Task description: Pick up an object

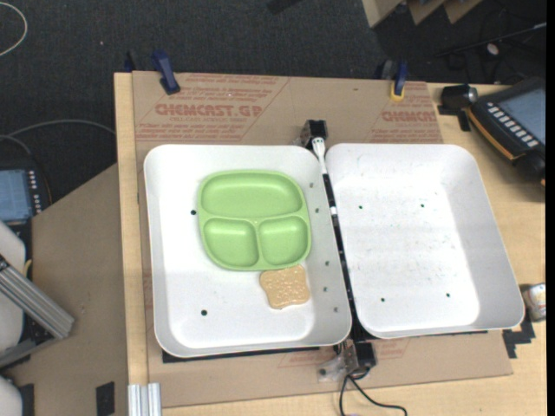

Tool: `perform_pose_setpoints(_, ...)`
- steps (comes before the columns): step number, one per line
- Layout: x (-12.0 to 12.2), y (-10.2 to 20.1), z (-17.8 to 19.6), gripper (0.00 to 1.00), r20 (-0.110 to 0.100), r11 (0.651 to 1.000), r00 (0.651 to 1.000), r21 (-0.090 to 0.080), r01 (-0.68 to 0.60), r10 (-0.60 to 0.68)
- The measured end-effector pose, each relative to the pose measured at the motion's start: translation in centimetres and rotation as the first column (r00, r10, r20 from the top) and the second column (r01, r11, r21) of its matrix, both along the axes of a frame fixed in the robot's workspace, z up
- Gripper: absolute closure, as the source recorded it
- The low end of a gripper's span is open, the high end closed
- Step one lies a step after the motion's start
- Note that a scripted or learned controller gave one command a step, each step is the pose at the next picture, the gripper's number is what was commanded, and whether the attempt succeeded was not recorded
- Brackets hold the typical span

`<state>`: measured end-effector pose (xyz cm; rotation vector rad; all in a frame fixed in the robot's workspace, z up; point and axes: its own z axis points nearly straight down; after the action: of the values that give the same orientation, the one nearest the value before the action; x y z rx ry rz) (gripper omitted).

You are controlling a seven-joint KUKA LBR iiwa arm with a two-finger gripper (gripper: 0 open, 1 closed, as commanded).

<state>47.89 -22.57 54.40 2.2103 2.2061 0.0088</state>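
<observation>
Tan cracker (285,288) touching green tray (254,219), left bin (165,258).

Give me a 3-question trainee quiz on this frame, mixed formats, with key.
1. True or false: the green divided plate lies in the right bin.
2. Multiple choice: the tan cracker-like piece sits at the plate's A) far edge B) near edge C) inside a compartment.
3. Fill in: the plate has ___ compartments.

Key: 1 false, it lies in the left bin. 2 B. 3 three.
</observation>
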Motion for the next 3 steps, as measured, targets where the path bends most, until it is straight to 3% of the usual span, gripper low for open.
perform_pose_setpoints(1,0.1,0.2,0.3,1.00,-0.010,1.000,1.000,0.004,-0.003,0.003)
perform_pose_setpoints(2,0.0,2.6,-13.3,1.00,-0.031,1.000,1.000,0.015,-0.003,0.003)
perform_pose_setpoints(3,6.1,1.0,-17.5,1.00,-0.019,1.000,1.000,0.009,-0.004,0.004)
